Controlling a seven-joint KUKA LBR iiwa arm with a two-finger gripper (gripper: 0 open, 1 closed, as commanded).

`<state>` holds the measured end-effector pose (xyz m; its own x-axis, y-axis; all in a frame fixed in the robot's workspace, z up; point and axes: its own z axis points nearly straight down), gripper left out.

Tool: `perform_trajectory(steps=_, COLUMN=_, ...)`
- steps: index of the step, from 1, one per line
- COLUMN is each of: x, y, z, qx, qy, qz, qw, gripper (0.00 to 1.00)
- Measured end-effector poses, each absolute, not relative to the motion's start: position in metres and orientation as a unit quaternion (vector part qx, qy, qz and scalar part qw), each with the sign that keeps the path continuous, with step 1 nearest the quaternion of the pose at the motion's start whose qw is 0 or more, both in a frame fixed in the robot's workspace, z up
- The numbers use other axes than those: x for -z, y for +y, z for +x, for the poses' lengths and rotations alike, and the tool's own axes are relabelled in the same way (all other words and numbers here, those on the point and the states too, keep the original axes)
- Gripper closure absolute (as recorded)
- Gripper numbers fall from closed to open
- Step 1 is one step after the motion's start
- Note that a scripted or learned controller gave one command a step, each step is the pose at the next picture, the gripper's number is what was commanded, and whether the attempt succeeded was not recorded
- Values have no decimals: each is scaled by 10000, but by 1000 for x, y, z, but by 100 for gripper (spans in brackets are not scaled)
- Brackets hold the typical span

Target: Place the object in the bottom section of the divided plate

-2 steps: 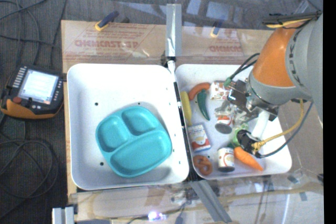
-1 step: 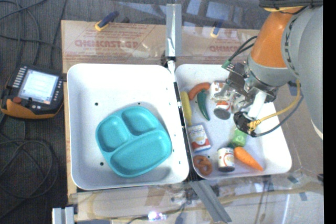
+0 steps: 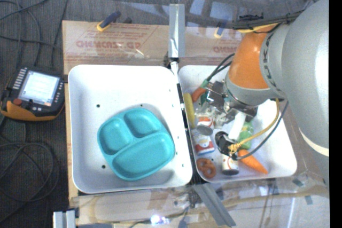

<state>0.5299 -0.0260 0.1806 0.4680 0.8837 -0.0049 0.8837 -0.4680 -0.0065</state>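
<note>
You have the teal divided plate [image 3: 136, 155] lying in the left white bin [image 3: 85, 88]. The gripper [image 3: 216, 109] sits low in the right bin [image 3: 280, 155] among the loose objects [image 3: 204, 128], beside a carrot [image 3: 252, 163]; you cannot tell whether it is open or closed. Cardboard [image 3: 123, 42] underlies both bins. At the frame's left, a teach pendant [image 3: 35, 94] rests on grey carpet [image 3: 32, 8].

Bulky rounded grey robot arm [image 3: 307, 56] at frame right, glossy orange band [image 3: 250, 64] above its wrist, black cables [image 3: 220, 68] alongside, metallic gripper [image 3: 223, 110] below.
</note>
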Motion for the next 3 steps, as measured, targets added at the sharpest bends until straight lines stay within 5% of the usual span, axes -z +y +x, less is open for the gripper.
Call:
perform_trajectory(steps=1, x=-183, y=-9, z=528, qx=-34, qy=-5576, qz=-8301, qw=7, gripper=100)
perform_trajectory(steps=2, x=-201, y=68, z=494, qx=-34, qy=-6260, qz=-7798, qw=15, gripper=100)
perform_trajectory(steps=3, x=-201, y=69, z=494, qx=-33, qy=-6260, qz=-7798, qw=18, gripper=0)
